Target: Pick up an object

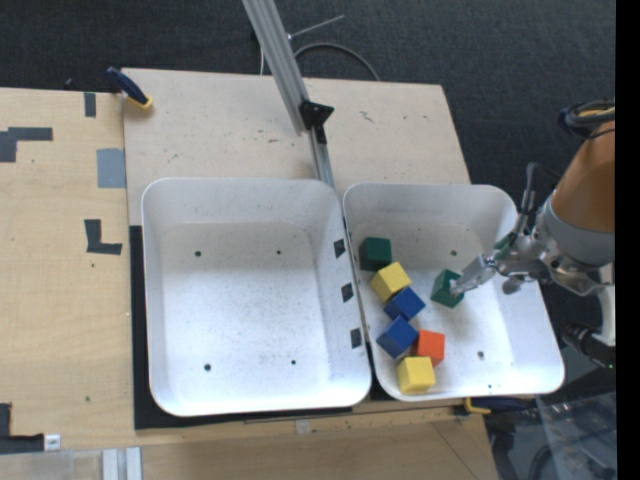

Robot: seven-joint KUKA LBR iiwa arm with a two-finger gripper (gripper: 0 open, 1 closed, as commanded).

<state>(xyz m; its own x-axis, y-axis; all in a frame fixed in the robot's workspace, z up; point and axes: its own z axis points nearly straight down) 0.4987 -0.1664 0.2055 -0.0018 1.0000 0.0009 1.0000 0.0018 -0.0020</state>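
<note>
Bench: pale wooden worktop (220,133), scuffed, grey tape patches at its left edge.
Floor: dark carpet (450,28).
Bins: two shallow white plastic bins; left bin (160,268), right bin (540,348).
Gripper: two-finger gripper (462,286) pinching small dark green cube (446,289) near right bin's centre.

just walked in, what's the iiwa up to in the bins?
The grey arm with the orange band reaches in from the right, and its hand is down in the right white bin, right at a dark green cube. The view does not settle whether it grips the cube. Left of it in the same bin sit another green cube, two yellow cubes, two blue cubes and an orange cube. The left white bin is alongside.
</note>
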